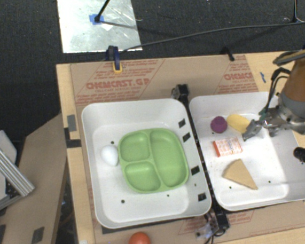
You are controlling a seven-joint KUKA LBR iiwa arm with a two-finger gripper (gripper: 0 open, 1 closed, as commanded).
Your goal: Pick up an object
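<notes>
The right bin (295,185) holds a purple ball (219,124), a yellow rounded object (238,121), a small red and white box (227,147) and a tan wedge (240,174). My gripper (254,128) reaches in from the right and sits low over the bin. It is just right of the yellow object, touching or nearly touching its right end. It is above and to the right of the box. Nothing is visibly lifted off the bin floor.
The left bin (104,204) holds a green divided plate (153,160) and a white egg (109,155) at the plate's left. An orange ball (139,243) lies on the bench in front of the bins. A black divider with clips (193,147) runs between the bins.
</notes>
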